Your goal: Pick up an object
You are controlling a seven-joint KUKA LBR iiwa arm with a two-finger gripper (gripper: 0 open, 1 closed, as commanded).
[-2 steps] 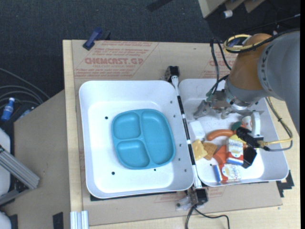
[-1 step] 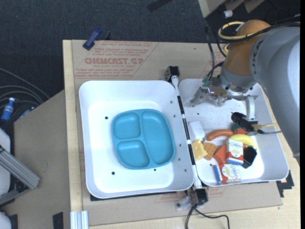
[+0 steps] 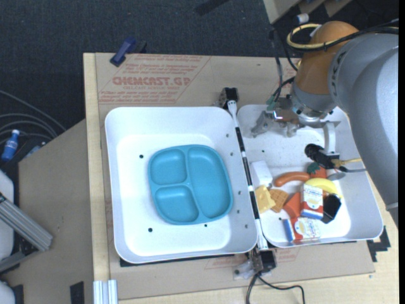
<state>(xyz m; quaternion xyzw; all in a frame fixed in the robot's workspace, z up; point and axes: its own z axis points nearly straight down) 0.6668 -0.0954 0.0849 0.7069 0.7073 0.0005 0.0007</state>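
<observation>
In the right bin [image 3: 361, 223], toward its 6 o'clock end, toys lie heaped: a banana [image 3: 321, 185], a small carton [image 3: 312, 202], an orange piece [image 3: 292, 178]. At 9 o'clock, the left bin [image 3: 126, 233] holds a blue divided plate [image 3: 189, 183]. Farther, near 12 o'clock of the right bin, hangs the gripper [image 3: 276, 123]; whether its jaws are spread or pressed together, I cannot tell.

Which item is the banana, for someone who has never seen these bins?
Look in the right bin, at the pile of items near its front. The banana is the curved yellow piece along the pile's far right side, above a small carton. Nothing else there is plain yellow.
</observation>
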